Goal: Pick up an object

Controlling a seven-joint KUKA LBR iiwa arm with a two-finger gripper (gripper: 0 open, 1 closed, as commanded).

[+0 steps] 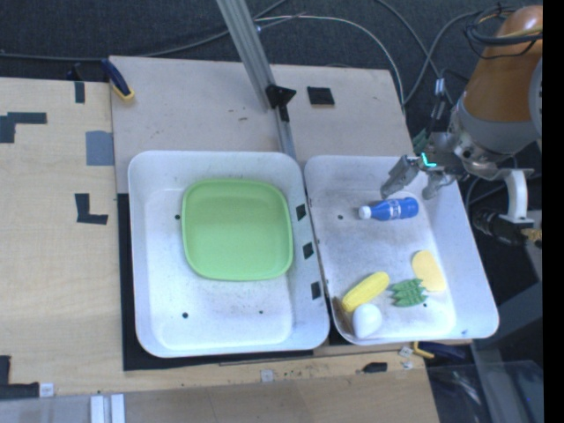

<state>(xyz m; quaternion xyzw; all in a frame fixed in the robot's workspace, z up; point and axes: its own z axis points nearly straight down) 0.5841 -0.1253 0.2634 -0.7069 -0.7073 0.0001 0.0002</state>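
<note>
Gripper (416, 179) over right bin (458, 236), 2 fingers spread apart, gripping nothing; blue bottle (390, 210) lies just below fingertips.

A pale wooden bench (220, 104) is filling most of the frame, carrying two shallow white bins side by side at its centre. The left bin (150, 263) is sitting just beside the right bin (458, 263), their inner rims nearly touching. Dark tape patches (99, 146) are lying on the bench at the left and one (321, 96) near the top centre.
</note>
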